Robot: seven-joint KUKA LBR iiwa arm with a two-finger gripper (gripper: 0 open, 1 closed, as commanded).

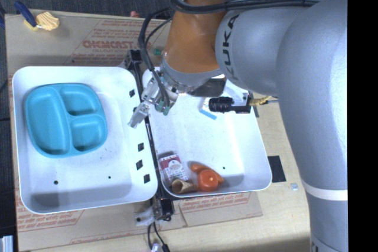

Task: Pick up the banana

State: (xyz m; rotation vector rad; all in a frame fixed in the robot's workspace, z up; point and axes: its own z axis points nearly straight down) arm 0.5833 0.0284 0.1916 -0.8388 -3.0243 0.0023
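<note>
My gripper (150,111) hangs over the ridge between the two white bins, at the left edge of the right bin (248,144). Its silvery fingers (137,117) stand apart, open, with nothing between them. The grey arm with its orange band covers the upper part of the right bin. At that bin's near edge lie a red and white packet (170,165), a tan cone-shaped piece (182,186) and an orange round thing (207,179), all well below the gripper.
A blue sectioned tray (64,118) lies in the left bin (77,192). A small light-blue scrap (208,114) lies in the right bin under the wrist. A yellow thing with a blue handle (45,21) lies on the cardboard at the far left.
</note>
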